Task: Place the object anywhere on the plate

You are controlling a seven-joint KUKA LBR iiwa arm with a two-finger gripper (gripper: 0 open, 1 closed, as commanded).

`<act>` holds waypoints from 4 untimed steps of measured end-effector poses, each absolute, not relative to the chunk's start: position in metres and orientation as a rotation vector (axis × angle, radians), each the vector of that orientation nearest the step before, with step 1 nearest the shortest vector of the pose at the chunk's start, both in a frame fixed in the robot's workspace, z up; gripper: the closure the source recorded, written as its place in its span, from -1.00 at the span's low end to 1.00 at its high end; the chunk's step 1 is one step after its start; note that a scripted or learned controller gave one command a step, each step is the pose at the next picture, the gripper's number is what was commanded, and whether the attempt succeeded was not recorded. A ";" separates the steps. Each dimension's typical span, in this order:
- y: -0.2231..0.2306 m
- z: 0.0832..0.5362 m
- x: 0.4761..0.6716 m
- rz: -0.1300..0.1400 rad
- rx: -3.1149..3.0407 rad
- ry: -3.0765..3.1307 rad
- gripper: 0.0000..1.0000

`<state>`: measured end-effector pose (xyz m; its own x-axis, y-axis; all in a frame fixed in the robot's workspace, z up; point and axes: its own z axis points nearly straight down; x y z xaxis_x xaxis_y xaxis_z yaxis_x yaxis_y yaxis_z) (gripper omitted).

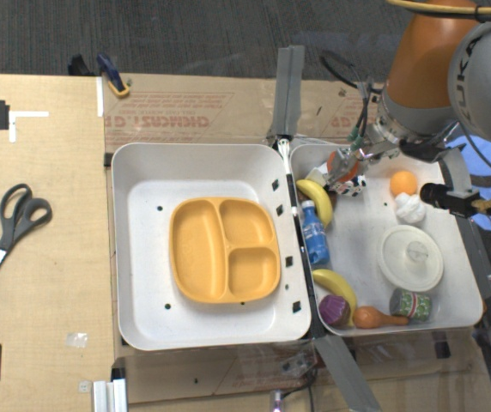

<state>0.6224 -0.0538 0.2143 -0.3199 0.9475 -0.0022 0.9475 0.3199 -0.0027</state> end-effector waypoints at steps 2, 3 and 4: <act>0.058 0.191 0.557 -0.005 2.090 2.348 1.00; 0.058 0.191 0.557 -0.005 2.090 2.348 -1.00; -0.006 0.191 0.529 -0.006 2.306 2.137 -1.00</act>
